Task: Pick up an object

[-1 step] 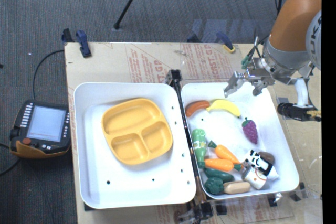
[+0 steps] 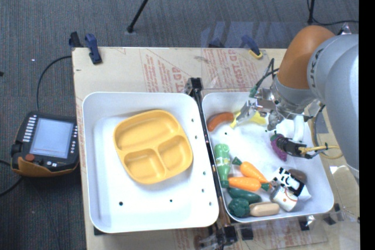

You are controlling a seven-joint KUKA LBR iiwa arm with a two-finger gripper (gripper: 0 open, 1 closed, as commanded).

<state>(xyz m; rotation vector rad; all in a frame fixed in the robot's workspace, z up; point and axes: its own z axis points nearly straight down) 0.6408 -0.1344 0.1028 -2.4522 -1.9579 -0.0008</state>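
My gripper [image 2: 262, 112] hangs low over the back of the right bin [image 2: 326, 184], below the orange wrist band. A small yellow toy [image 2: 253, 118] lies right under it, partly hidden by the gripper, and I cannot tell whether they touch. A red-brown sausage [image 2: 220, 120] lies just to its left. A purple eggplant [image 2: 279, 147] sits to the front right of the gripper. Toward the front lie a green bottle [image 2: 221, 161], two carrots [image 2: 253, 170], broccoli [image 2: 238, 206] and a black-and-white cow toy [image 2: 286, 185].
The left bin [image 2: 94, 184] holds a yellow divided plate [image 2: 152, 144]. A black divider runs between the two bins. A teach pendant [image 2: 45, 143] lies off the bench at the left. Blue clamps grip the bench's back edge.
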